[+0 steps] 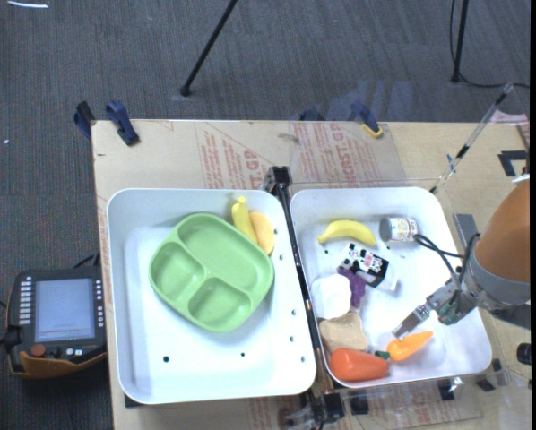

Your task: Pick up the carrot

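Right bin [434, 200]: the carrot [410, 345] lies near its front right corner. Gripper [422, 314] hangs just above the carrot. A green tray [211, 271] occupies the neighbouring bin.

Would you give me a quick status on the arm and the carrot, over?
Gripper low in right bin, just above carrot. Carrot lying on bin floor, not lifted. Orange pepper close beside it.
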Controlling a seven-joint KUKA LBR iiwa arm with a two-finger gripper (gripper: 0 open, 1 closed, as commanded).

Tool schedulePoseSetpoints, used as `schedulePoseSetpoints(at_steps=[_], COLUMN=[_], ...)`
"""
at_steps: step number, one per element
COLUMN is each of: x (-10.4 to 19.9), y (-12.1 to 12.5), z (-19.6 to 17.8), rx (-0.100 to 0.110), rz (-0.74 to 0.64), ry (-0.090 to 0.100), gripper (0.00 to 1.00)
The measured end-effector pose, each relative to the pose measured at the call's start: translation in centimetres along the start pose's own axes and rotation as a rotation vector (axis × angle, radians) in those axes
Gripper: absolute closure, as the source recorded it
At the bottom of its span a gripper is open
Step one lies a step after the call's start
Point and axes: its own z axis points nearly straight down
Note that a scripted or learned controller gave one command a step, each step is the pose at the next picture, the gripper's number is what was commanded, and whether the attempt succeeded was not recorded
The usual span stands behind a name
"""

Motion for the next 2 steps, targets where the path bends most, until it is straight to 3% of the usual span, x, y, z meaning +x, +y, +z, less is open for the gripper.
schedulePoseSetpoints(at_steps=[1,2], x=[2.08,1.99], y=[1.06,1.06], z=[4.29,3.32], rx=[0.001,-0.001], rz=[-0.261,-0.254], ry=[0.002,0.003], gripper=[0.0,1.0])
